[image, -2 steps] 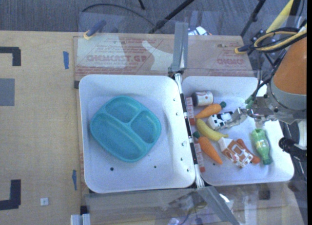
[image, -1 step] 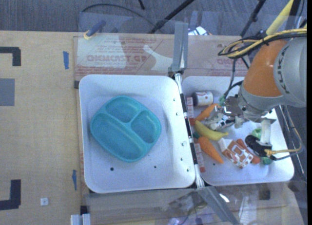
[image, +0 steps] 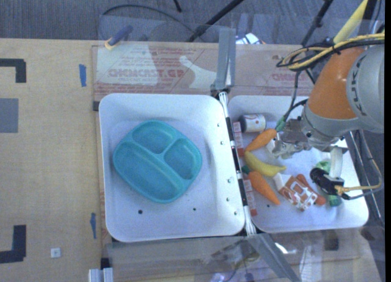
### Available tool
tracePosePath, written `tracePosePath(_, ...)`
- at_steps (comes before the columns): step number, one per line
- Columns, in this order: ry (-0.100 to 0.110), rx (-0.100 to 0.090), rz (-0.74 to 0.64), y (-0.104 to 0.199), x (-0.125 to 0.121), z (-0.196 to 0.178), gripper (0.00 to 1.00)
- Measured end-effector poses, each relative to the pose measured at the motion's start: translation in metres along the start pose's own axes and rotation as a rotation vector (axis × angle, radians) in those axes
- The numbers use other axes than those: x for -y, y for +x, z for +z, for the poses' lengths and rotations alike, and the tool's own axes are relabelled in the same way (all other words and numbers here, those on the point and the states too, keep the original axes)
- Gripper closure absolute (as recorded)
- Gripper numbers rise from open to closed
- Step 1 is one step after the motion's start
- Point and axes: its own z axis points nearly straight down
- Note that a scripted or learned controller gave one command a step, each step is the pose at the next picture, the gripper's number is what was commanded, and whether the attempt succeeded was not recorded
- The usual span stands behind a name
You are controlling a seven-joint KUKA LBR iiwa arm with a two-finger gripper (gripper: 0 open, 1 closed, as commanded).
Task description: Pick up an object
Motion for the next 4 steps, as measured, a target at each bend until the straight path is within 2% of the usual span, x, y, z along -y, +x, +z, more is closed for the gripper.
tracePosePath(1,0.0,0.0,0.0,0.0,0.0,0.0,0.0)
tracePosePath(2,-0.013,0.005,0.079,-0.005,-0.042,0.023,0.0)
tracePosePath(3,-0.008,0.004,0.079,-0.005,-0.04,0.015,1.0)
tracePosePath(4,-0.002,0.003,-0.041,0.055,-0.022,-0.117,1.0)
